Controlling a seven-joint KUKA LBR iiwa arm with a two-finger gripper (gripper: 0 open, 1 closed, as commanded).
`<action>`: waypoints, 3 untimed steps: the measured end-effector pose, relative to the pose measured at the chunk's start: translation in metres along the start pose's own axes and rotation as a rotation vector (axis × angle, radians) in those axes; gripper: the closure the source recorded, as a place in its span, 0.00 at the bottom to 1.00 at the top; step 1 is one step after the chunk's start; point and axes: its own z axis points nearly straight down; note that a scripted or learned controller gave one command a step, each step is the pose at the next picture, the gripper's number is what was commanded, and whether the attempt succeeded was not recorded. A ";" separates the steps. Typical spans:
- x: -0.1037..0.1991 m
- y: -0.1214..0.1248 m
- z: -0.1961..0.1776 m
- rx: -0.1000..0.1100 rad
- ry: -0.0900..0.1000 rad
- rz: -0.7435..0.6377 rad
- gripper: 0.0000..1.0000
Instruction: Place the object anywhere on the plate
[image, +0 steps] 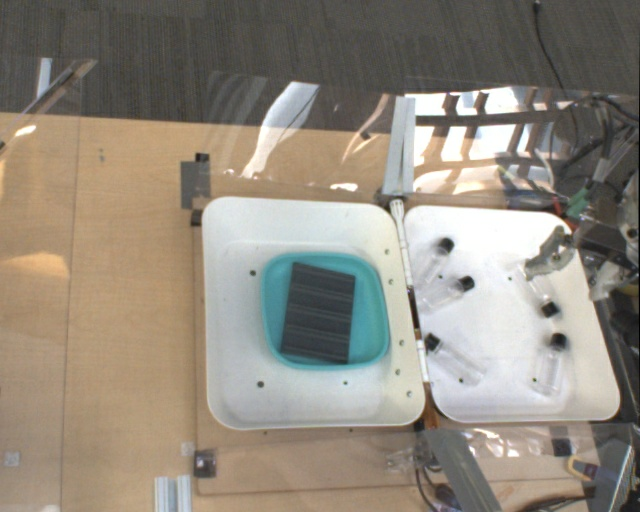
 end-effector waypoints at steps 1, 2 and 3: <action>0.062 -0.021 -0.052 -0.004 0.001 0.297 0.00; 0.075 -0.025 -0.089 -0.005 0.003 0.641 0.00; 0.034 -0.011 -0.089 -0.003 0.001 0.805 0.00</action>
